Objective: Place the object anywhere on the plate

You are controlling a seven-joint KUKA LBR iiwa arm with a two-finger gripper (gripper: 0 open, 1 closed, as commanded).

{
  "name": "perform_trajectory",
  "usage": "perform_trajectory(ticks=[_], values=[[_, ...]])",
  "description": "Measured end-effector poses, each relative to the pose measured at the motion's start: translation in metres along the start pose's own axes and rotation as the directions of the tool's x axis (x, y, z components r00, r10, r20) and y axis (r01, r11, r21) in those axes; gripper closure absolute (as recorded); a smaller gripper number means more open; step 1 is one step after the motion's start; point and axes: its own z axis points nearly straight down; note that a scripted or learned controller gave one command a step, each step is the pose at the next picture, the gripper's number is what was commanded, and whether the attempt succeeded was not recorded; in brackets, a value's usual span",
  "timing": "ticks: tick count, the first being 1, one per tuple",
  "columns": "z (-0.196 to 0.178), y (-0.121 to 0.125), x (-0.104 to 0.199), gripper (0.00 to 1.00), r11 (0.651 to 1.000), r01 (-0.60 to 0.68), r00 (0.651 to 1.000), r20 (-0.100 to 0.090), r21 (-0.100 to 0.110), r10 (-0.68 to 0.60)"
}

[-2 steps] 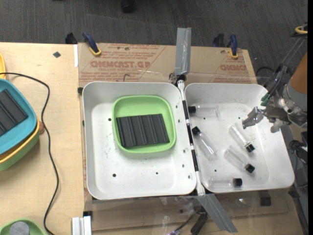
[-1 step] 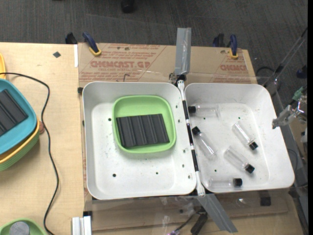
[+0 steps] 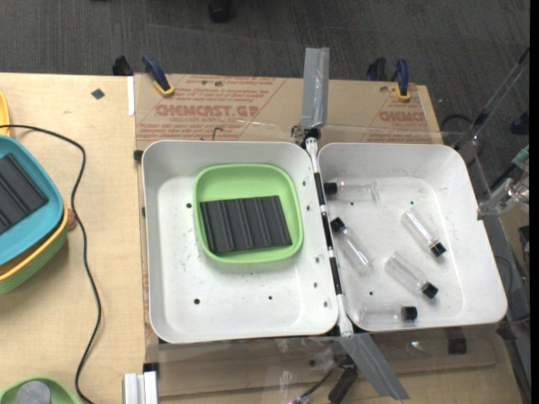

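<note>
Green plate, dark ribbed insert, left bin. 5 clear black-capped vials, right bin. Cardboard print: "CHEMCAST GP". Claw state: cannot tell.

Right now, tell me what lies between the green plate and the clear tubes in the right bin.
In the camera view, the two bins' touching white rims separate the green plate from the clear tubes; bare bin floor lies either side.
</note>
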Motion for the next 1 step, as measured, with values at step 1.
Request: perform_trajectory(ticks=[1], values=[[-0.0191,-0.0006,-0.0025,0.0,0.993,-0.117,0.993,0.0,0.0,0.117]])
